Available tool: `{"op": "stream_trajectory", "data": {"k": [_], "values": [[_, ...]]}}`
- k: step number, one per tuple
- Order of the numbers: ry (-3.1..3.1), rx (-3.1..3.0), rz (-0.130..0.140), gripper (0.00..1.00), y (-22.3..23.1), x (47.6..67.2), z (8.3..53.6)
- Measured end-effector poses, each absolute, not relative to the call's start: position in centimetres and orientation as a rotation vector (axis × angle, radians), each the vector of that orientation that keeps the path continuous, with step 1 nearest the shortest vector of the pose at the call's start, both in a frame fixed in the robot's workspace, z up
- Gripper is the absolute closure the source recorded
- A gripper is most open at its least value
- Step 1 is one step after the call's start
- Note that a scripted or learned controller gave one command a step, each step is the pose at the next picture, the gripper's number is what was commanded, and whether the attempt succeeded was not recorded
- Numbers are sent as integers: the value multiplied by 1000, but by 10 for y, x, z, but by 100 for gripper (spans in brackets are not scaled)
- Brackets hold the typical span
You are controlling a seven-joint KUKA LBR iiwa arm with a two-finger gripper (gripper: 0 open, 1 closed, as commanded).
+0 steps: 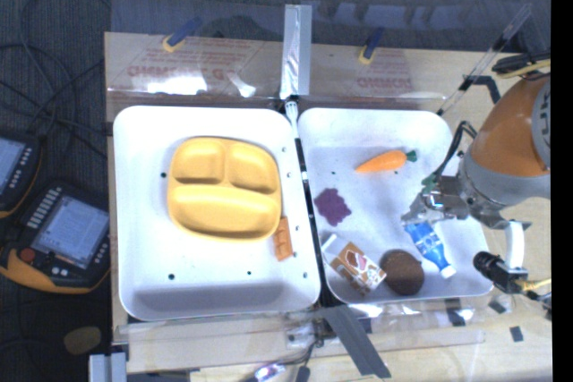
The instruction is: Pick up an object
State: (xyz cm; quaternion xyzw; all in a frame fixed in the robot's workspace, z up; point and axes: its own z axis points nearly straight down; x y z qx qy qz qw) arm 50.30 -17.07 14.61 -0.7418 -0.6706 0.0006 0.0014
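Observation:
The right bin [376, 123] holds an orange carrot [385, 161], a purple lump [333, 206], a brown snack box [356, 267], a brown round fruit [403, 271] and a blue and white tube [428, 244]. My gripper [431, 205] hangs low over the right side of this bin, just above the tube's upper end. The tube lies tilted on the bin floor, running down and to the right from the gripper. The arm's grey and orange wrist [510, 148] hides the bin's right rim.
In the left bin [143, 273] sits a yellow divided plate [224, 186], with a small orange piece [283, 239] by the wall between the bins. A metal divider strip [295, 49] stands behind the bins. Cables and handsets lie off the bench at left.

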Motion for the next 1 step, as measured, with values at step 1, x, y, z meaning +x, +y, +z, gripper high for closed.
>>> {"op": "stream_trajectory", "data": {"k": [1], "values": [[-2026,-2401,6,100,-133,564,233]]}}
